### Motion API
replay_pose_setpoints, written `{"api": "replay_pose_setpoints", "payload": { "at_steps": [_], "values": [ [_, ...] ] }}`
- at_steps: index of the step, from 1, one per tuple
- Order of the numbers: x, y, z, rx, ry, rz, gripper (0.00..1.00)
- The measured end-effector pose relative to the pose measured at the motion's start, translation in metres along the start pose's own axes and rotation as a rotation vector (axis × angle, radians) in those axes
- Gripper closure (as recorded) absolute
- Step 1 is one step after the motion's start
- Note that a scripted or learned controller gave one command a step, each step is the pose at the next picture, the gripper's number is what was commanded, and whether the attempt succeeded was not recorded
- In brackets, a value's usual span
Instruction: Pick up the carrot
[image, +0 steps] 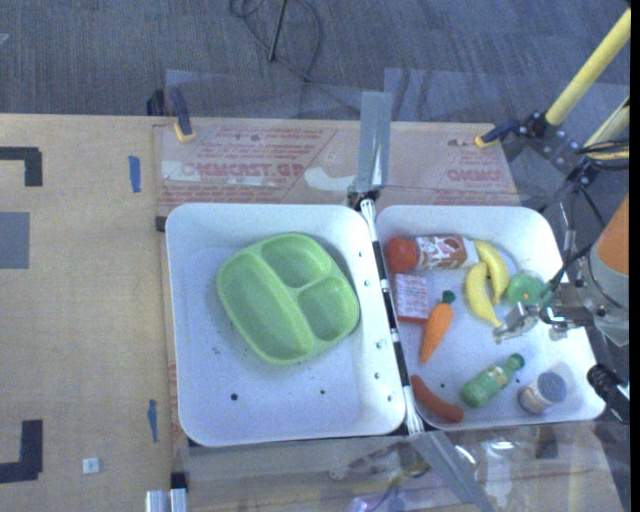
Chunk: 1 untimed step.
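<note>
Nearest the camera, along the front edge of the right bin (540, 222), lie a red sausage-shaped piece (437, 399), a green bottle (491, 381) tilted on its side, and a small jar (541, 392) with a grey lid in the front right corner. The carrot (435, 328) lies a little behind the sausage, near the bin's left wall, its orange body slanting with the green top toward the back and the tip toward the front. It lies free on the bin floor, touched by nothing metallic. Just to its left sits a small red-and-white packet (411, 296), close against the left wall. Behind that, in the back left part of the bin, a bottle with a red cap (432, 253) lies on its side. A banana (485, 281) curves next to it, toward the middle of the bin, and a green round object (523, 289) sits just right of the banana.

The gripper (515, 322) comes in from the right edge of the bin, hanging over the bin floor near the banana's lower end and well apart from the carrot. Whether its fingers are spread or closed cannot be told; nothing shows between them.

The left bin (200, 400) carries a green divided plate (288, 296) near its middle, with three compartments.
</note>
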<state>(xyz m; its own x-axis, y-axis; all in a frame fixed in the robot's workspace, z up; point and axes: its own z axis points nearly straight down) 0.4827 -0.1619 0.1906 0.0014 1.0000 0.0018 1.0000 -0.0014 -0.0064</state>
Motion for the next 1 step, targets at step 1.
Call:
{"api": "replay_pose_setpoints", "payload": {
  "at_steps": [1],
  "values": [
    [0.0632,0.0359,0.1026,-0.012,-0.004,-0.074,0.0]
  ]
}}
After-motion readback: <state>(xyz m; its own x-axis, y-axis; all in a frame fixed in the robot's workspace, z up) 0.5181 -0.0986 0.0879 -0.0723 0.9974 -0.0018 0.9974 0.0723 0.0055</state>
